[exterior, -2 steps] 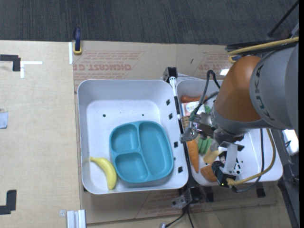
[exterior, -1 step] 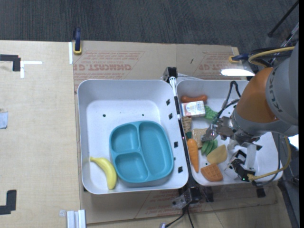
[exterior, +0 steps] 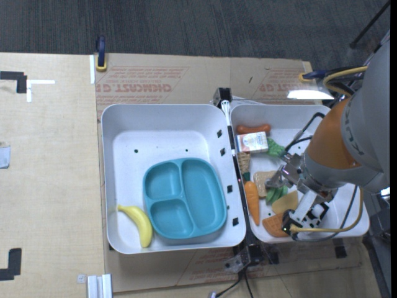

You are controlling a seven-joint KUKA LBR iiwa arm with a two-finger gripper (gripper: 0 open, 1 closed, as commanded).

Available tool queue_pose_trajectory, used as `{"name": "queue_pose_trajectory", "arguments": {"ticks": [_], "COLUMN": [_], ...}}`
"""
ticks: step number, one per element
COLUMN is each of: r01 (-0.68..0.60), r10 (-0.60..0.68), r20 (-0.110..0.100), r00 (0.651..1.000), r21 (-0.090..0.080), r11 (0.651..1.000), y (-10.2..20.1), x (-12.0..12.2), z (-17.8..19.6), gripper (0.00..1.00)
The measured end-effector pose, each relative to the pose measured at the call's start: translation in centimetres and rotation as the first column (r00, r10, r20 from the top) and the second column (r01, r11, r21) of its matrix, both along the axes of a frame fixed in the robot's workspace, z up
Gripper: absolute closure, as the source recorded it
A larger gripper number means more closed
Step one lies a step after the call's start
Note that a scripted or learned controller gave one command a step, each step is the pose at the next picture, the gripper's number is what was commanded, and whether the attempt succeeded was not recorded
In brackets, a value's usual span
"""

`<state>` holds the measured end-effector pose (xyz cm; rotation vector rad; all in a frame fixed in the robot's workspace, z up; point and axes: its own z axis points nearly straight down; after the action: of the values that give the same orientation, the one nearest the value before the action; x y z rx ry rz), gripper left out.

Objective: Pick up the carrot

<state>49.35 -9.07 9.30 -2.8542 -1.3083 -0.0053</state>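
Grey arm w/ orange band (exterior: 338, 144) cut off at right edge, hides right side of right white bin (exterior: 273, 112). Green leafy item (exterior: 272, 195) + pale yellow slab (exterior: 286, 202) partly under claw (exterior: 282, 179), can't ID.

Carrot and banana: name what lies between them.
In the camera view, the blue plate lies between the banana and the carrot, along with the adjoining bin walls.

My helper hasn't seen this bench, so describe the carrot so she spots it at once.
Go to the right-hand white bin. The carrot lies along its left wall. It is long, orange and tapered, unlike the rounder orange piece beside it.
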Motion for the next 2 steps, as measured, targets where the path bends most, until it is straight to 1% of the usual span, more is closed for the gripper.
{"name": "queue_pose_trajectory", "arguments": {"ticks": [1,2], "r01": [-0.229,-0.058], "r10": [0.229,0.058], "r20": [-0.002,0.001], "r00": [0.973,0.998], "r21": [-0.001,0.0], "r11": [0.973,0.998], "y": [-0.51,-0.45], "x": [-1.45,-1.42], "z": [0.11,0.0], "gripper": [0.0,0.0]}}
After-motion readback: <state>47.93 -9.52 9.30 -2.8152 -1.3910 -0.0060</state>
